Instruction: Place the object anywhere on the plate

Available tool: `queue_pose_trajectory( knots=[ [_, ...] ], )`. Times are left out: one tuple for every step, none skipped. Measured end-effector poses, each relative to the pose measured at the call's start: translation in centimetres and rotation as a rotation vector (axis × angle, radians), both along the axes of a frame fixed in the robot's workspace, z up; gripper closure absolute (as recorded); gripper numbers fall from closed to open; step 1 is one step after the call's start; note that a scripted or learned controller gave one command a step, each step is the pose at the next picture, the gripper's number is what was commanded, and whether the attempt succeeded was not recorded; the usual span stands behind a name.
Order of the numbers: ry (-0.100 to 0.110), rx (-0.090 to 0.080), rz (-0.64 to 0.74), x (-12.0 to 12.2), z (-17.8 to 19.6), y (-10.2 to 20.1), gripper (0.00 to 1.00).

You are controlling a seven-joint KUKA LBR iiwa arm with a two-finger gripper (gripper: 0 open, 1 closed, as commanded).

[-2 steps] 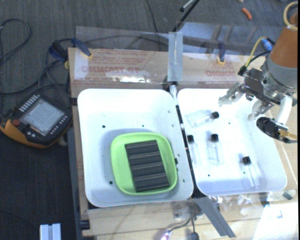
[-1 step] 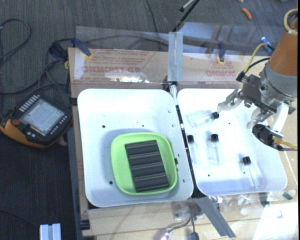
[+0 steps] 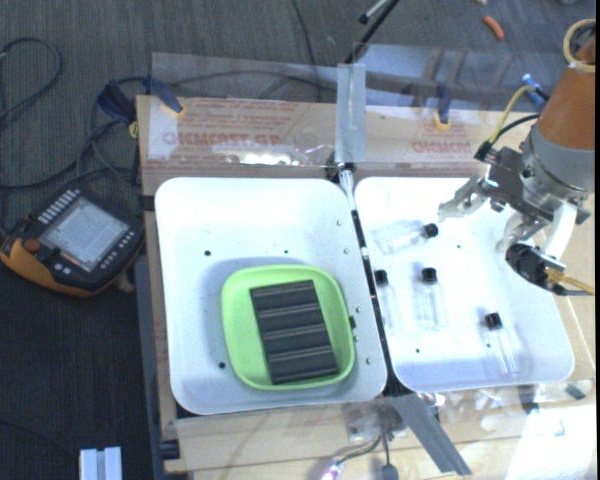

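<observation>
The arm entered from 3 o'clock; its tool point(image 3: 485, 196) hovered over the right bin point(image 3: 460, 368) at its 2 o'clock corner, fingers spread apart and gripping nothing. Four clear vials with black caps lay in that bin: one point(image 3: 400, 235) near 11 o'clock, one point(image 3: 382, 290) at 9, one point(image 3: 429, 293) at centre, one point(image 3: 499, 338) toward 5. The green plate point(image 3: 238, 363), bearing a dark ribbed block point(image 3: 294, 330), sat in the left bin point(image 3: 185, 268).

place: robotics lab | evidence: teach pendant point(image 3: 72, 238) on grey carpet off the worktop's left edge | loose black cables point(image 3: 25, 98) across the floor | taped cardboard point(image 3: 250, 138) along the worktop's point(image 3: 580, 268) far edge | two white bins point(image 3: 180, 298)
</observation>
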State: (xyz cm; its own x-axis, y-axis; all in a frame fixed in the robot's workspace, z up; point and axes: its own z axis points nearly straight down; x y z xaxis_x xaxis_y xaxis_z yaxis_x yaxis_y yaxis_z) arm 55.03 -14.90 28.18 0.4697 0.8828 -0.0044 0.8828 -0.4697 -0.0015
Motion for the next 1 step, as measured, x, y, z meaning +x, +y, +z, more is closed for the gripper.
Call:
queue_pose_trajectory(
  knots=[
    [-0.001,-0.001,0.006,1.3,0.3,-3.12,0.0]
  ],
)
